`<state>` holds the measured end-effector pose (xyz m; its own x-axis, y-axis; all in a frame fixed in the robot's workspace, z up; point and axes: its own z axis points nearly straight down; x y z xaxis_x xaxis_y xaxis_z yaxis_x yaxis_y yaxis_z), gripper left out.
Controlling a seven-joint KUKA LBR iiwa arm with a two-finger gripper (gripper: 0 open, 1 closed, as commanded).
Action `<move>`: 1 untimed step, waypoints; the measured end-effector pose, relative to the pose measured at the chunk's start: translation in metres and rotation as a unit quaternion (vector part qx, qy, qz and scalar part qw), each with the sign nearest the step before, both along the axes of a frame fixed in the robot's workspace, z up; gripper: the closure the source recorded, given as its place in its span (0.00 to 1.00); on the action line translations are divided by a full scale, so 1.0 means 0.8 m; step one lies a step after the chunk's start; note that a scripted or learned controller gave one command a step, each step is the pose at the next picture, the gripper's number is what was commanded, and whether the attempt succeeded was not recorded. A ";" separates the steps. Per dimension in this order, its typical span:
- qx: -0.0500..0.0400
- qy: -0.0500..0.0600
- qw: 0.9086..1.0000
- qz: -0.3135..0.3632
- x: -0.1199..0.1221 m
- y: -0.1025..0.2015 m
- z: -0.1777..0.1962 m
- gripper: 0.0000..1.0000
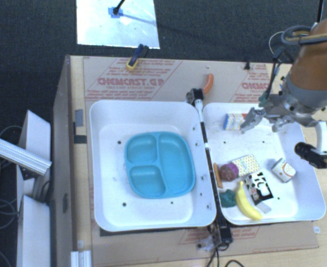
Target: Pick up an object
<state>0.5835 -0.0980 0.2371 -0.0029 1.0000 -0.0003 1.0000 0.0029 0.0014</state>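
Gripper (262, 120): hovering, fingers spread and gripping nothing, just right of the blue packet (233, 120), well above the banana (245, 202).

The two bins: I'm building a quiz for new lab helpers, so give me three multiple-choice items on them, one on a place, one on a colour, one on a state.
1. Where does the divided tray lie?
A. left bin
B. right bin
C. on the floor

2. What colour is that tray?
A. red
B. blue
C. black

3. How does the gripper stand to the banana?
A. clamped on it
B. apart from it, over the far end of the right bin
C. pressing it flat

Key: 1 A, it sits in the left bin. 2 B, it is light blue. 3 B, the banana lies at the near edge, with the gripper well away.
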 end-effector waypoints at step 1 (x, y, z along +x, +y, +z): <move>0.000 0.001 1.000 -0.001 -0.106 -0.012 -0.137 0.00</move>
